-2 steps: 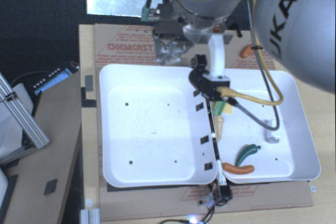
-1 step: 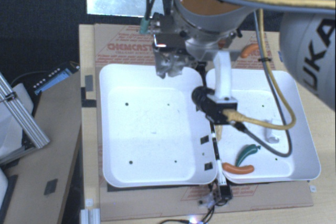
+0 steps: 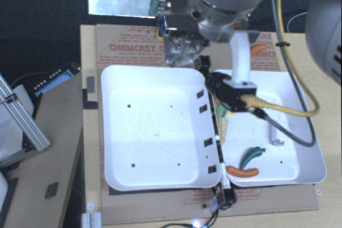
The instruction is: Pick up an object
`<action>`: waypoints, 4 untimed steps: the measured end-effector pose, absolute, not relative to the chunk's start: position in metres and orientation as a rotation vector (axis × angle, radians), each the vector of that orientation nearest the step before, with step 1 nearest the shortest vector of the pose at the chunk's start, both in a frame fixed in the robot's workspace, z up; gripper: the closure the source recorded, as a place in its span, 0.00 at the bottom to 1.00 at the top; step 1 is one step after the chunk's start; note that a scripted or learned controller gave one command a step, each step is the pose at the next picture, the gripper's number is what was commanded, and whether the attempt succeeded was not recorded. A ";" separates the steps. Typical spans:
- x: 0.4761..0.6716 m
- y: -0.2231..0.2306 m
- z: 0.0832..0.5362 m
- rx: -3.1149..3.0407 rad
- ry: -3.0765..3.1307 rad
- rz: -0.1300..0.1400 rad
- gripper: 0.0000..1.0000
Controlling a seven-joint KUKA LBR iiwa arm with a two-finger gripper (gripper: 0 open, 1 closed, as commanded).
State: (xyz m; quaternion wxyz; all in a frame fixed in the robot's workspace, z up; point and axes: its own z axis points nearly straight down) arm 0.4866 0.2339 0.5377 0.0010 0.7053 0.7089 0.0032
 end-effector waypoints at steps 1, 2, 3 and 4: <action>0.487 0.112 0.536 2.230 2.208 0.002 1.00; 0.486 0.139 0.535 2.216 2.227 0.004 1.00; 0.486 0.162 0.535 2.215 2.228 0.004 1.00; 0.486 0.190 0.535 2.214 2.229 0.005 1.00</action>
